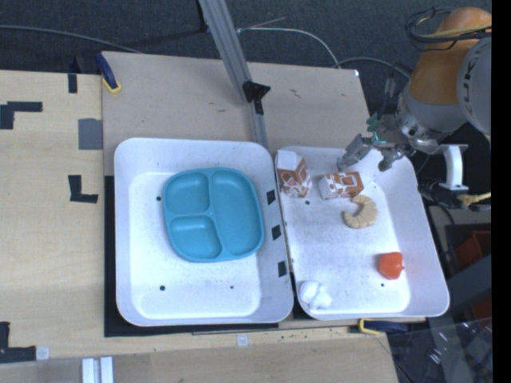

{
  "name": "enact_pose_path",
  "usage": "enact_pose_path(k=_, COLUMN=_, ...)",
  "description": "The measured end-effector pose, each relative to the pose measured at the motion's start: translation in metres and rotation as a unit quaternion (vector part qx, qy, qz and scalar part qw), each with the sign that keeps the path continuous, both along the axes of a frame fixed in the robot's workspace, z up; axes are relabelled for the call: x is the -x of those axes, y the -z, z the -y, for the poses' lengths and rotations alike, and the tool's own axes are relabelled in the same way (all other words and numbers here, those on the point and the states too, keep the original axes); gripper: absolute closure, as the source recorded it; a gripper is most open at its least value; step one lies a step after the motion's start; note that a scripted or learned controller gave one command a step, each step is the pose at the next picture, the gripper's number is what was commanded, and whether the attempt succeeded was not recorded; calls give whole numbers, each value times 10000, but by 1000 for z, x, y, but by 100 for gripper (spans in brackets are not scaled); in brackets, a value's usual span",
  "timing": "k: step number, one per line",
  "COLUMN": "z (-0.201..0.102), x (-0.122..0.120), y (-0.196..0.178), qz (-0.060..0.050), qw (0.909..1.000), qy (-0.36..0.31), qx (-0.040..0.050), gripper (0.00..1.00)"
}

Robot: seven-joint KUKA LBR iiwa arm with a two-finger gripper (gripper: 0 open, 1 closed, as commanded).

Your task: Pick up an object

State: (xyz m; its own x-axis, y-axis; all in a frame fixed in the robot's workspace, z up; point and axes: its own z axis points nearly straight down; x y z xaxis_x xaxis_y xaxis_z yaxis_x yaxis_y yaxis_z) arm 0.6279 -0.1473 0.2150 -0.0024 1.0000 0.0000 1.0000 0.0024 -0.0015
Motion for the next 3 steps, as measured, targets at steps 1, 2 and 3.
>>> enact_pose_path(k=1, z=0, x=0, y=0, qz=0, qw=10000, qy=-2, qx=1, gripper=0)
enact_pose_path(k=2, z=-2, x=2, y=65, qz=-32, qw=10000, qy=2, qx=-1, gripper=0)
enact_pose_path(k=3, z=6, x=4, y=104, qz=41, qw=10000, qy=13, qx=47, gripper=0)
